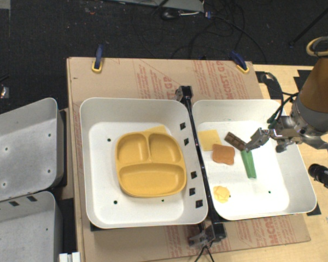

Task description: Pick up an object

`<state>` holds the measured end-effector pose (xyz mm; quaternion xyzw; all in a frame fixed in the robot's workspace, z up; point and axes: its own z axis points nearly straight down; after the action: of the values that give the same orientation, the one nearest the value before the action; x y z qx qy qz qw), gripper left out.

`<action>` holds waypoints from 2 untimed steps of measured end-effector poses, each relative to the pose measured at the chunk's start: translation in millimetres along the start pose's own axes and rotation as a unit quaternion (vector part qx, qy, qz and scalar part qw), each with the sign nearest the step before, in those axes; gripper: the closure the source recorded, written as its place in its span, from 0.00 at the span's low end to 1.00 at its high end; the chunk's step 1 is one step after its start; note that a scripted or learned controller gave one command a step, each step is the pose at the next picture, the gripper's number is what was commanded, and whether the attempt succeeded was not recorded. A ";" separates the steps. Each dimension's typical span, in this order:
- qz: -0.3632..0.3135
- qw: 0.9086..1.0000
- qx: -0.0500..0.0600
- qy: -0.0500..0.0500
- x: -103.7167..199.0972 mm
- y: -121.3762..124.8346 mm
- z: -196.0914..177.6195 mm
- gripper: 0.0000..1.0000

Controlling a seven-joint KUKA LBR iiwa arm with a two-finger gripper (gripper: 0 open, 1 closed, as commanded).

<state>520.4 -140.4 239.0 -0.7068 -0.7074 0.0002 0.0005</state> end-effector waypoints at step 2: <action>0.001 1.000 0.003 0.001 -4.4 -8.5 126.7 0.00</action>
<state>511.8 -144.7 112.3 -0.7078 -0.7064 0.0018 0.0031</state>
